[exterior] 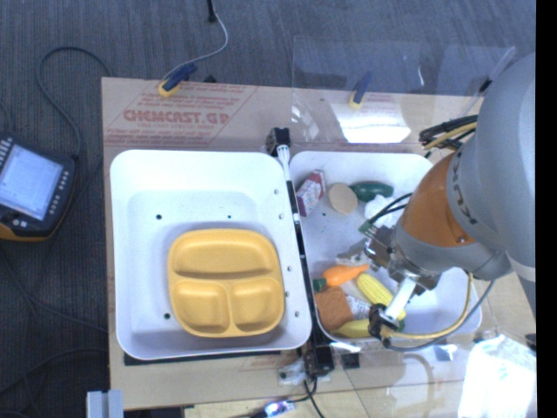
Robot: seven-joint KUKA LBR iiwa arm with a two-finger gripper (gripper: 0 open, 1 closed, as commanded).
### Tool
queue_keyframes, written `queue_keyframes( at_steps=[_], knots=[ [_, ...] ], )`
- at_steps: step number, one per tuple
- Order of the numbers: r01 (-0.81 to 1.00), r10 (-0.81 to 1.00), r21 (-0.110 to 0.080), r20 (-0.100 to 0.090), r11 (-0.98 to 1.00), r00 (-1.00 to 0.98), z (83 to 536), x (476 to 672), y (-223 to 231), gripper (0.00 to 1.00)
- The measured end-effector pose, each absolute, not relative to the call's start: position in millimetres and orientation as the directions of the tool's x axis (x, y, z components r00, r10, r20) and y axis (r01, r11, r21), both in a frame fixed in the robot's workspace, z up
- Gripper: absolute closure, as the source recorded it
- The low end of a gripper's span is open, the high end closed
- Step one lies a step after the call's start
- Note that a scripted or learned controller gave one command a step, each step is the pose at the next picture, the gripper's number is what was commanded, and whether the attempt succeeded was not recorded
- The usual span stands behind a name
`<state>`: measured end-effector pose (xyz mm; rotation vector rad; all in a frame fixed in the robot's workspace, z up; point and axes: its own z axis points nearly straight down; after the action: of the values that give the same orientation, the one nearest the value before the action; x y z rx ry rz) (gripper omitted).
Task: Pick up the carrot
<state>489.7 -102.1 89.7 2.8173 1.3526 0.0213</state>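
Bright, even light — glare top right

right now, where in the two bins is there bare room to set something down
Left bin: bare floor between its back wall and the yellow tray, plus a strip along the tray's left side. Right bin: crowded; the carrot, corn and other food pack the front beside the gripper. One small bare patch lies between the red packet and the carrot.

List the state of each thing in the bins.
carrot: lying flat in the right bin, beside the corn
corn: lying flat
yellow divided plate: right side up in the left bin
tool: low over the right bin, by the carrot
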Motion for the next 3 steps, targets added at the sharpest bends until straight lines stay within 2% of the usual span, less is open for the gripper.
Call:
queue_keyframes(
  at_steps=[1,2,3],
  knots=[
    [0.286,0.286,0.017,0.012,-0.958,0.958,89.6,489.1,-111.9,0.0],
    [0.205,0.205,-0.001,-0.005,-0.979,0.979,127.2,526.4,-99.3,0.0],
    [0.211,0.211,0.001,0.003,-0.977,0.977,90.1,511.2,-98.2,0.0]
  ],
)
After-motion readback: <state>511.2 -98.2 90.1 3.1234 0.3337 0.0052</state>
